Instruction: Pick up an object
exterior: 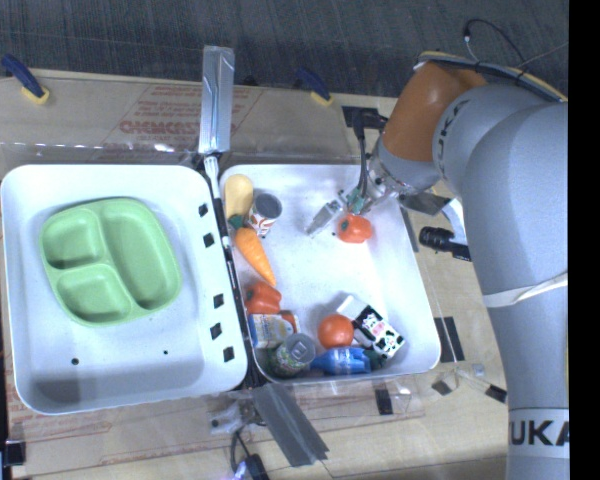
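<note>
The grey arm with its orange band enters from the right of the frame and bends down into the upper part of the shallow white right bin (412, 268). Its gripper (342, 213) is low over the bin floor with its fingers spread apart: one metal finger (323, 218) juts to the left, the other is largely hidden behind the small orange-red tomato-like toy with a green top (355, 228) that sits at the gripper's tip. Whether the fingers actually touch that toy cannot be made out; it is not seen clamped between them.

Along the left wall of the same bin lie a pale yellow rounded toy (239, 194), a small can with a grey lid (265, 209) just beside it, and an orange carrot-shaped toy (254, 254) slanting down below them. Lower down a red-orange piece (263, 297) rests above a cluster at the bin's bottom edge: a labelled packet (271, 327), a grey round lid or can (298, 350), an orange ball-like fruit (335, 330), a blue bottle lying on its side (342, 361) and a black-and-white patterned carton (377, 332). These overlap, so their outlines are hard to separate.

The shallow white left bin (25, 368) holds a green plastic plate with three compartments (110, 259). The counter (100, 108) beyond the bins carries faint red print, too blurred to read.
</note>
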You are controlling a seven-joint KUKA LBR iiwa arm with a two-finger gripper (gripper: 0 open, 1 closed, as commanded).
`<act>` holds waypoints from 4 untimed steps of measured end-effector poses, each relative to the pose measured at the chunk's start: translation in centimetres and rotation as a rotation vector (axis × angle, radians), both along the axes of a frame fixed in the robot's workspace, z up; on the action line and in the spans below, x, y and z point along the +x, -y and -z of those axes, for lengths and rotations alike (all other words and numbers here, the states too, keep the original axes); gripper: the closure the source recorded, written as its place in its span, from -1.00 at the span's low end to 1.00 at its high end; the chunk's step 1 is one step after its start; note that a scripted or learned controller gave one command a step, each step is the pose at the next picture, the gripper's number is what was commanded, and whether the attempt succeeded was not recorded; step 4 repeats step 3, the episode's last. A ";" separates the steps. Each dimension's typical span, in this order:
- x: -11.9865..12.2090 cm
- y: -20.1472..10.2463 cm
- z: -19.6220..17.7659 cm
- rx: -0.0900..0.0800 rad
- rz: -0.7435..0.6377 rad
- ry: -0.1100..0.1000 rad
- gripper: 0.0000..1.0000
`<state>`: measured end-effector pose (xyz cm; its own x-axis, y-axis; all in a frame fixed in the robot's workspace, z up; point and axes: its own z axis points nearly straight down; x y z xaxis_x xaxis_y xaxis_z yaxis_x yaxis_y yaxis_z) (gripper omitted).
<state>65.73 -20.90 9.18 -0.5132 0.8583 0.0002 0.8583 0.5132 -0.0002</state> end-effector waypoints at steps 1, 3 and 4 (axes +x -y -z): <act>0.1 -7.8 -7.5 -0.001 -0.197 0.005 -1.00; -12.1 -10.5 -0.6 -0.006 -0.661 0.009 -1.00; -12.1 -10.5 -0.6 -0.006 -0.661 0.009 -1.00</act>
